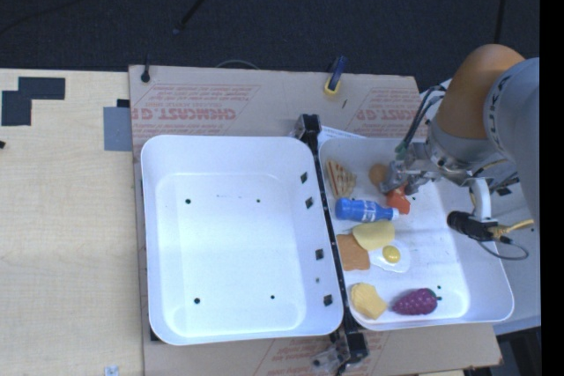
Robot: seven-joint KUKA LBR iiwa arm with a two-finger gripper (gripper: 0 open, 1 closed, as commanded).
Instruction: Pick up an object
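My gripper [394, 181] is low in the right bin [480, 291], at its upper middle, right over a small orange-red object [399, 202] and a brownish piece [378, 173]. Whether anything sits between its parts is hidden by the wrist. Just left of it lies a blue bottle [363, 210]. Below are a pale yellow piece [374, 234], a fried-egg toy [389, 257], an orange-brown slab [352, 253], a yellow chunk [367, 300] and a purple bunch of grapes [414, 302]. A ridged tan piece [341, 179] lies near the bin's upper left.
The left bin [167, 189] sits beside the right one, with black clips along the shared divider [319, 216]. The arm [493, 114] comes in from the right. A black cable end [471, 226] hangs over the right bin's right side. A blue and yellow clamp [334, 77] stands on the cardboard behind.
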